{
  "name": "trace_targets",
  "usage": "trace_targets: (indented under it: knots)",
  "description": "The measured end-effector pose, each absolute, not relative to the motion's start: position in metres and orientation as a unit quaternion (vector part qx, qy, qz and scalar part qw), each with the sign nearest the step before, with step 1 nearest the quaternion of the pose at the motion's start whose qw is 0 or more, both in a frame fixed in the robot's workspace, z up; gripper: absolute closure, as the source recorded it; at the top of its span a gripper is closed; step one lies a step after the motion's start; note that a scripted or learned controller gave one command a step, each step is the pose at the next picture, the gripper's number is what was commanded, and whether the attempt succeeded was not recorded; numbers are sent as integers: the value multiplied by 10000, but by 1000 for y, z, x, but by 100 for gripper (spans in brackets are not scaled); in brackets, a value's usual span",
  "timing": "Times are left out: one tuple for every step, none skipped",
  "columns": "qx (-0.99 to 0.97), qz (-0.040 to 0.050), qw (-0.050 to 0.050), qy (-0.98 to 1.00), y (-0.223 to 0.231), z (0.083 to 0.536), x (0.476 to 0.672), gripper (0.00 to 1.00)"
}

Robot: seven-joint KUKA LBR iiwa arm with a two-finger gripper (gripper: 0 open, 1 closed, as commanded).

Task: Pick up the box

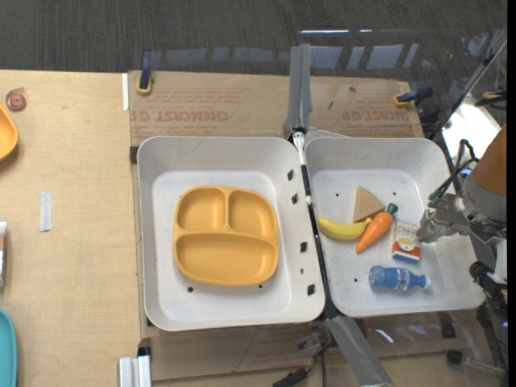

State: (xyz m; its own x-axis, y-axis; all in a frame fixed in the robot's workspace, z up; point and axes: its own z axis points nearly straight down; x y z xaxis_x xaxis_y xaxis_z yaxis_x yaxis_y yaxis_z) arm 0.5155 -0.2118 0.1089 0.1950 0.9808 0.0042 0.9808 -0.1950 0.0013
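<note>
A yellow three-compartment plate (227, 235) lies in the left bin (153, 216), well to the left of the gripper. In the right bin (355, 160), nearer the gripper, a banana (342, 229) touches a toy carrot (376, 230), with a tan wedge (367, 204) just behind them. A blue bottle (397, 278) lies on its side just below and left of the gripper. Orange clamps (145, 81) hold cardboard (218, 107) behind the bins.

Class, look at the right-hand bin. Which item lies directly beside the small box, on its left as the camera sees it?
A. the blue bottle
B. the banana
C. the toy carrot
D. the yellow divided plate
C: the toy carrot lies just left of the small box.
</note>
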Motion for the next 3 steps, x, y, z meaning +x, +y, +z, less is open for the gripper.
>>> trace_targets:
  knots:
    - [-7722,-26,24,-6353,-210,109,516,0]
    - [-7355,20,31,-6775,-178,88,517,0]
    - [-7368,34,56,-6761,-179,93,516,100]
